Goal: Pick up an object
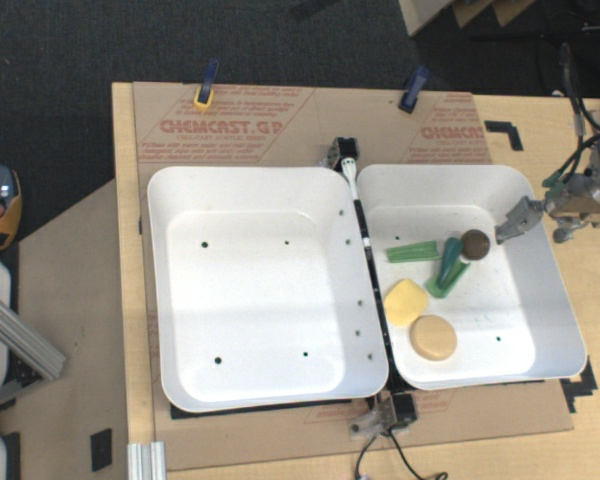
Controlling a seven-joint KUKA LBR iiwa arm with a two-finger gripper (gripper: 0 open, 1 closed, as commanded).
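I judged the brown ball (pixel 475 244) in the right bin (pixel 555 298) light, hard and prone to roll, best pinched across its middle. My gripper (pixel 512 221) hovered just beside it, grasping nothing; I could not tell its state.

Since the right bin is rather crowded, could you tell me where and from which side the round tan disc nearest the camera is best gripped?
Grip the tan disc across its round edge, coming straight down. It lies flat, and the yellow block crowds its upper-left, so the fingers probably fit best on its lower-left and upper-right sides.
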